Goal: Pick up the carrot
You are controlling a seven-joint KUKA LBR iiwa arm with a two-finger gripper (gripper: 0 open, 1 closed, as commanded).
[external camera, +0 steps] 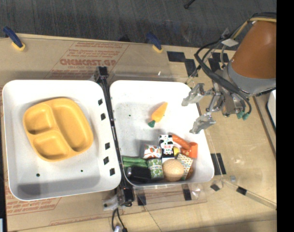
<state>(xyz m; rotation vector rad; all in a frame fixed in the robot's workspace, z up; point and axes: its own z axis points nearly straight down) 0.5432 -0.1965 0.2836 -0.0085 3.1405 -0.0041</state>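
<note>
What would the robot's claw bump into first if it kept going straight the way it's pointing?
Probably the right bin's white floor. The gripper, fingers apart, points left and downward over that bin's right rim. The carrot lies further left along that line, though depth is hard to judge.

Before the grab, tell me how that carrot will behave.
The carrot looks like moulded toy plastic, so probably stiff and light. Its tapered, rounded body may roll or slip from the gripper. It lies apart from the other items, so a nudge should move it alone.
</note>
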